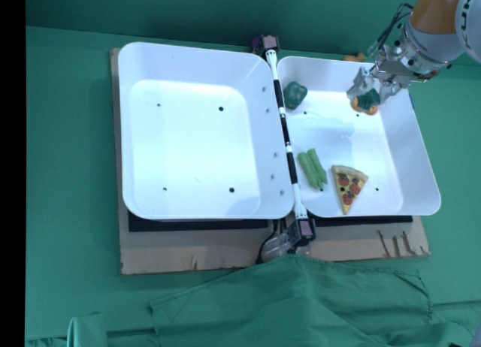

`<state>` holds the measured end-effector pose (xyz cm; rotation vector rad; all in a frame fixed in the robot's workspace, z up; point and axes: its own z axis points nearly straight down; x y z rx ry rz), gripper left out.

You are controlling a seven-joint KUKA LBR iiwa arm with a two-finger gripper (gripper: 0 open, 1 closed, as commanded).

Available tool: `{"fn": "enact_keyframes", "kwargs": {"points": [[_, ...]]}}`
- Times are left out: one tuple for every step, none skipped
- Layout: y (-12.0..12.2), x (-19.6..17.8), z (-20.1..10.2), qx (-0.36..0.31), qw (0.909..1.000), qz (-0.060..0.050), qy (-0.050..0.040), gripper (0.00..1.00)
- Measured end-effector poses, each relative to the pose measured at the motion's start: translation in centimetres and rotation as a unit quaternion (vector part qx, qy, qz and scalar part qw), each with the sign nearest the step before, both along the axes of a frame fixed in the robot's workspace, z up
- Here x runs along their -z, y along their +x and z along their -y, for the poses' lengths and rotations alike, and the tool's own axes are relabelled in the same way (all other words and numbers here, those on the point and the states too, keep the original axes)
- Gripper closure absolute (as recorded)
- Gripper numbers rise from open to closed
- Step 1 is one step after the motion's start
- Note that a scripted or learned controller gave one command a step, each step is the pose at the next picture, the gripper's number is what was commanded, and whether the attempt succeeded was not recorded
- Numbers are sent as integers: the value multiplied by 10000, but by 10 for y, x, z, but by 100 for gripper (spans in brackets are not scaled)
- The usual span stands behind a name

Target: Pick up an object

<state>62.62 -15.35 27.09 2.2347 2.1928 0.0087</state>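
My gripper (370, 92) hangs over the back right part of the right bin (409, 146). A small orange and dark green toy (366, 102) sits between its fingers, and they are shut on it. In the same bin lie a green pepper (294, 95) at the back left, a pair of green bean pods (313, 168) near the middle, and a pizza slice (348, 186) toward the front.
The left bin (197, 131) stands beside it, with a black-and-white divider rod (285, 135) running between the two. A small orange thing (351, 57) lies just behind the right bin. Crumpled green cloth (301, 304) covers the front of the bench.
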Motion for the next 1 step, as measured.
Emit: {"fn": "enact_keyframes", "kwargs": {"points": [[0,-59,-9,-42,10000,-3,3,100]]}}
